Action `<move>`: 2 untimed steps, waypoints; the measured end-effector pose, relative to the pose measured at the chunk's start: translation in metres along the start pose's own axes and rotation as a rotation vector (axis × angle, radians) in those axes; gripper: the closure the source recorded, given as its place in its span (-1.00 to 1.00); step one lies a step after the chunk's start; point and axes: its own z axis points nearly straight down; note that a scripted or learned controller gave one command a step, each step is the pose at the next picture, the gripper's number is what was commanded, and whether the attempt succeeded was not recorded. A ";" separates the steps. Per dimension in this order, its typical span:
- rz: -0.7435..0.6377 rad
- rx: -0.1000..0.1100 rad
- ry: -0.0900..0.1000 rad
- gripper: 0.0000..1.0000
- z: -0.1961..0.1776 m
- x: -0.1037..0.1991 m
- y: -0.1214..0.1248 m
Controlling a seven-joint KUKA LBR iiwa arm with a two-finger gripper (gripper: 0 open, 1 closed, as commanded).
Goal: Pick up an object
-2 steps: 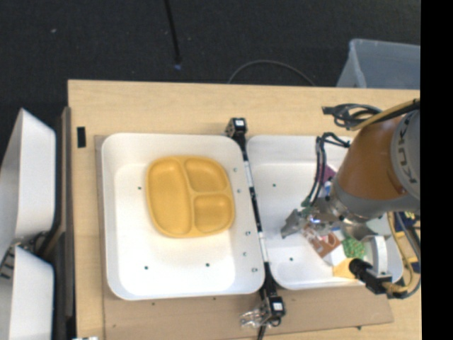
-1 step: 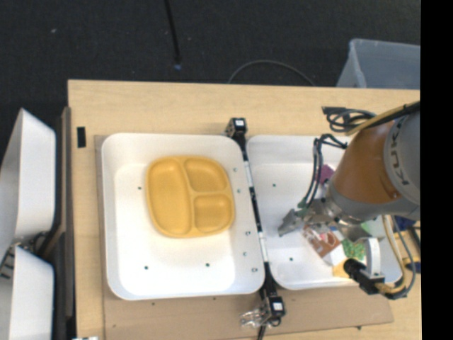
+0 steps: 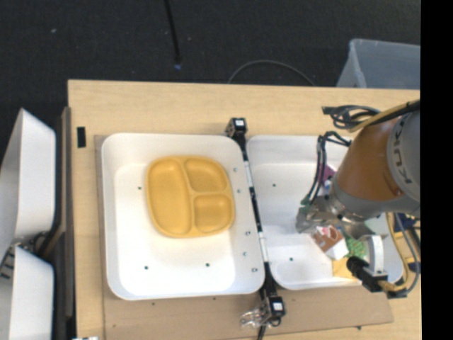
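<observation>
A yellow plastic plate with three compartments (image 3: 190, 195) lies in the left bin (image 3: 120, 261). In the right bin (image 3: 279, 168), several small objects crowd the near right corner: a brown packet (image 3: 327, 238), a green item (image 3: 356, 248) and a yellow piece (image 3: 343, 266). My gripper (image 3: 316, 222) is low over the right bin, just left of that pile and partly hidden under the arm's orange wrist (image 3: 371, 165). Part of a purple item (image 3: 327, 176) peeks out beside the wrist.
The bins sit on a wooden bench (image 3: 177, 105). Black clamps (image 3: 236, 127) mark the seam between the bins. Cables (image 3: 347, 115) loop over the arm. White containers (image 3: 32, 183) stand off the bench's left side, and a grey bin (image 3: 379, 62) at the back right.
</observation>
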 end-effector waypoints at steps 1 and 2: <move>-0.017 0.018 0.010 1.00 -0.061 -0.003 0.010; -0.017 0.017 0.010 1.00 -0.109 -0.005 0.014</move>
